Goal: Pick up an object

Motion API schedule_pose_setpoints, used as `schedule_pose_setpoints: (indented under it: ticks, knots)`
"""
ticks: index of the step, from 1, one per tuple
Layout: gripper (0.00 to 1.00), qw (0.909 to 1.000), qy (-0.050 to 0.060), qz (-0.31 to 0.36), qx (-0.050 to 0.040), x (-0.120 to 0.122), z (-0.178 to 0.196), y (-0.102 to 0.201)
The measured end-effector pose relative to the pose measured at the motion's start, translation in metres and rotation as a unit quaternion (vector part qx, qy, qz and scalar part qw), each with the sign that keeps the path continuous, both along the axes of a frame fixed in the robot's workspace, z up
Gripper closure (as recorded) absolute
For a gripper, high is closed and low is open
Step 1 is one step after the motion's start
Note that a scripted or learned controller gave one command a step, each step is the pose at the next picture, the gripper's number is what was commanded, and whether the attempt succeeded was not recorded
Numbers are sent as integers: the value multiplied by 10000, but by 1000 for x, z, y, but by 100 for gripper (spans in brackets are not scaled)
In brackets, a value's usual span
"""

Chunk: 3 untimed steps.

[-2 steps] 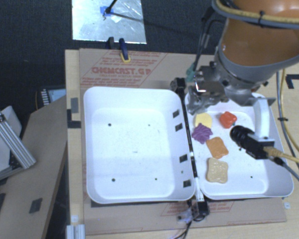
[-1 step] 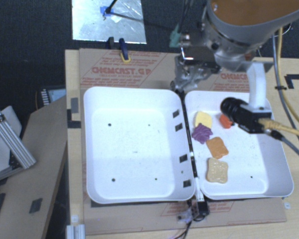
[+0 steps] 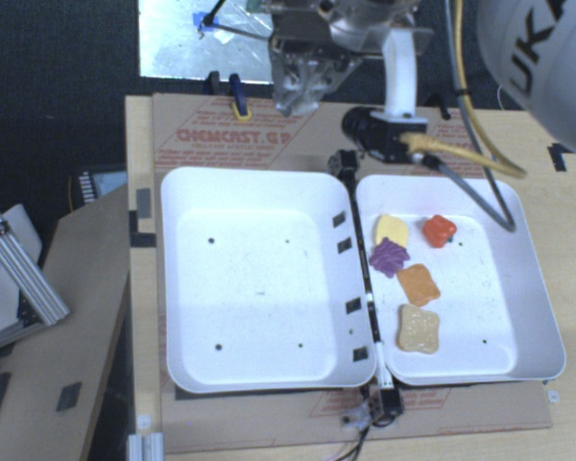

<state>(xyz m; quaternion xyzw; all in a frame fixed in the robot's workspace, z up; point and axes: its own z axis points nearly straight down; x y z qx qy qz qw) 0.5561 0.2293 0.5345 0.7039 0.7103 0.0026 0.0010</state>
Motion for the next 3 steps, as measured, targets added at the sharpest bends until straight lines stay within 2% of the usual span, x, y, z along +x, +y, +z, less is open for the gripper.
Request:
schedule_pose_setpoints:
  ticks: [1,2,3]
  knots:
    - [100,10000,40,-57,-15,-53,-33,-57]
    - [100,10000,11,5,7,-71,-7,0]
    - [0,10000,18,-24,-5,-70,-8,-4]
